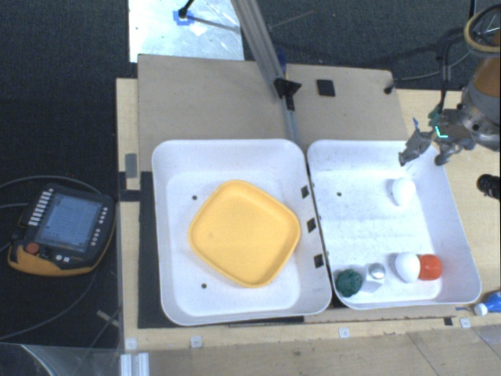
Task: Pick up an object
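Tool (427,151) fingers spread, empty, over right bin (462,233) far corner, arm cut off at frame edge

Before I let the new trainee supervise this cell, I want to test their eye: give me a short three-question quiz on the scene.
1. True or false: the yellow plate lies in the right bin.
2. Which is nearest the gripper? A) green ball B) white egg-shaped object C) red ball
3. Fill in: the gripper is above the right bin's ___ corner.

Key: 1 false; 2 B; 3 far right.
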{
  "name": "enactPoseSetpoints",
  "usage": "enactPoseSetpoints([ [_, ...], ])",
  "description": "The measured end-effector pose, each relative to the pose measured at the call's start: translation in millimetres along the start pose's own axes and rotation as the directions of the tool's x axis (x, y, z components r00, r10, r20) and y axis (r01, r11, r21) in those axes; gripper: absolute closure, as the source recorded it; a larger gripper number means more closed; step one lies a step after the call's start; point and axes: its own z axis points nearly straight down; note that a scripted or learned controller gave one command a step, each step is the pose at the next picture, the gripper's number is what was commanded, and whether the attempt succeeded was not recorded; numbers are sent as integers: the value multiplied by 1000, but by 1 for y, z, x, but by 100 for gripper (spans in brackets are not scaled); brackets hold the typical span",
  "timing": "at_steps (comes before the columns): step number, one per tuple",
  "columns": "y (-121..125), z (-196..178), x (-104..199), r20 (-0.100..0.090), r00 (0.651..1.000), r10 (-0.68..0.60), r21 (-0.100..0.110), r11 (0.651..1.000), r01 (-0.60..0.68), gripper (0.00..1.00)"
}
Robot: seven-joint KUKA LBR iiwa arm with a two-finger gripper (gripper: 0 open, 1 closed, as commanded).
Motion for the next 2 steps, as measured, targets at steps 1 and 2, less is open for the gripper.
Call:
enactPoseSetpoints([
  [1, 0, 0, 0, 0, 1000, 0, 0, 1000, 0, 0],
  [2, -8, 51, -7, -1, 1000, 1, 4, 1000, -1, 0],
])
